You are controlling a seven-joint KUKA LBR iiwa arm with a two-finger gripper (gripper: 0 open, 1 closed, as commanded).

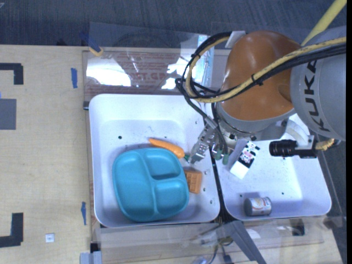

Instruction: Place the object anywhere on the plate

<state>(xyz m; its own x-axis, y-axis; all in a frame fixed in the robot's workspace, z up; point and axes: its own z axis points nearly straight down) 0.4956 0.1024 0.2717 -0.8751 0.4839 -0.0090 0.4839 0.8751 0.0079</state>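
Two white bins sit side by side; the left bin holds a teal divided plate, with an orange carrot-shaped toy lying against the plate's upper rim and a small orange block just beside its right edge. The gripper hangs near the carrot's right tip; whether it is wide or closed cannot be told. A good placement would likely need a centred hold on the carrot, a clean lift over the rim, and release above a compartment. A grey can rests in the right bin.
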